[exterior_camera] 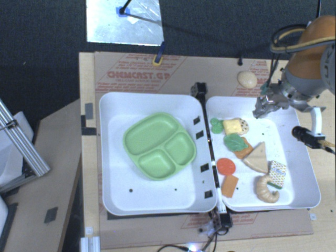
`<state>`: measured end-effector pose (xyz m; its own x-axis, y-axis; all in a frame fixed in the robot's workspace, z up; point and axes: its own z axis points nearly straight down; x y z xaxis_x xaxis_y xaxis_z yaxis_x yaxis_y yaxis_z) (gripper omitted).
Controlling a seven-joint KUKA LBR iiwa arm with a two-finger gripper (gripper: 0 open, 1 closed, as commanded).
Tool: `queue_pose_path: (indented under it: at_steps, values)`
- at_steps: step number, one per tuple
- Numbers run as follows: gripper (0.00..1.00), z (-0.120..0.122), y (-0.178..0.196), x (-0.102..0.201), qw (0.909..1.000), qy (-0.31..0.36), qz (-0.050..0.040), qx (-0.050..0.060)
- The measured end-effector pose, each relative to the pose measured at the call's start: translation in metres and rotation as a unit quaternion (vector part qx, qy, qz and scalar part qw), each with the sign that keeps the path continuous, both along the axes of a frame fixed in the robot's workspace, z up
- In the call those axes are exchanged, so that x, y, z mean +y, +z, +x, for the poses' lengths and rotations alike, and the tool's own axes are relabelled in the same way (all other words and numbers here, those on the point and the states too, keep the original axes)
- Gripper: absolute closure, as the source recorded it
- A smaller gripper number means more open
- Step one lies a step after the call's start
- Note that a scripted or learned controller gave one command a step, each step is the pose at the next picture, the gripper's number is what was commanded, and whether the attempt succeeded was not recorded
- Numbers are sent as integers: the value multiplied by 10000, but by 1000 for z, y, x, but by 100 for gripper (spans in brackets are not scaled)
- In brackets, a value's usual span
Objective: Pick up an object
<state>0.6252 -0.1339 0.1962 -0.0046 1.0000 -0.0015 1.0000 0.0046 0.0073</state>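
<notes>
The right bin holds several toy foods: a yellow cheese block, green leafy pieces, a red disc, an orange block, a tan wedge, a croissant and a small patterned packet. My gripper hangs over the bin's far part, above and right of the cheese block. I see nothing between its fingers.
The left bin holds a green divided plate. A beige egg-shaped object lies on the cardboard behind the right bin. A black cylinder juts over the right bin's right side. A divider separates the bins.
</notes>
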Motion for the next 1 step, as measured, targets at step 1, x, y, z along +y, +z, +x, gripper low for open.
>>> queue_pose_path:
  at_steps: [1]
  values:
    - [100,1,31,0,10000,1,4,11]
